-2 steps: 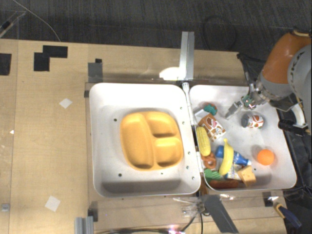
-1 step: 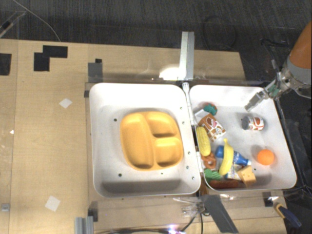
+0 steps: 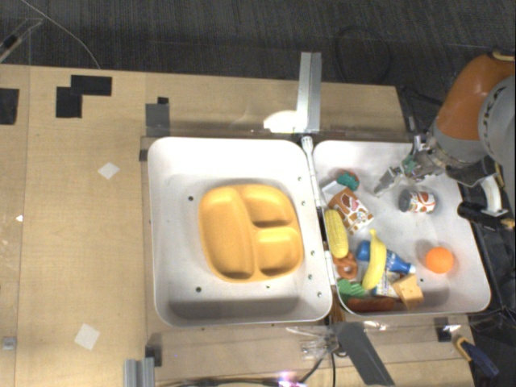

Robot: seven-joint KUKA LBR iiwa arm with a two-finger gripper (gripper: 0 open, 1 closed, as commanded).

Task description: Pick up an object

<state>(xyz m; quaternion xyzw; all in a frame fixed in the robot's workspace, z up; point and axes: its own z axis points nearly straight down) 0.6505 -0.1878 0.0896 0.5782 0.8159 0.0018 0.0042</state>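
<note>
Dark carpet (image 3: 201, 22) is seen behind the wooden bench (image 3: 72, 240). A yellow tray (image 3: 250, 230) is placed in the left bin (image 3: 173, 297); toys are piled in the right bin (image 3: 476, 293). The gripper (image 3: 401, 173) is spread, nothing grasped.

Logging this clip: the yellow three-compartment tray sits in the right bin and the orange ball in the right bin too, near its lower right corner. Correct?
Not quite. The camera view shows the yellow three-compartment plastic tray in the left white bin, not the right one. The small orange ball does lie in the right white bin, near its lower right corner.
</note>
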